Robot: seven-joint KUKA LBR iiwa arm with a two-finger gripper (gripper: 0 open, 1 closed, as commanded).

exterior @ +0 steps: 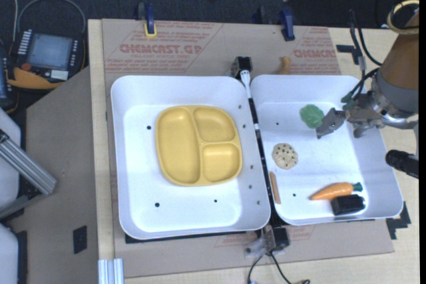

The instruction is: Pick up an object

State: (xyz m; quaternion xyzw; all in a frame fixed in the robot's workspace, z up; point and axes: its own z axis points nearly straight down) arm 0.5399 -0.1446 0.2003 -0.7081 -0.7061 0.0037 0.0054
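Gripper (345, 122), at the end of the arm (406, 70) entering from the right, poised over the upper right part of the right bin (373, 163). Its two dark fingers (328, 123) stand spread apart with nothing between them. The left finger lies just beside the green object (311, 116), at that object's lower right edge; whether the two touch cannot be told from this angle.

Right bin, contents: the green object near the upper middle; a round speckled cookie (285, 156) toward the left wall, below and left of the green object and apart from it; an orange carrot (335, 191) with a green tip, lying nearly level close to the front wall; a black block (349, 205) just below the carrot's right end, close against it. A thin brown strip (273, 187) lies along the bin's left edge near the front.

Left bin (133, 143), contents: one yellow tray (198, 144) with three compartments, set near the middle of the floor, slightly toward the right wall. All three compartments hold nothing.

The two bins sit side by side, rims meeting along a dark seam, on a brown board (106, 90) printed with red lettering. Two blue clamps (150, 18) grip the board's far edge. A small screen unit (48, 50) lies beyond the board at the left.
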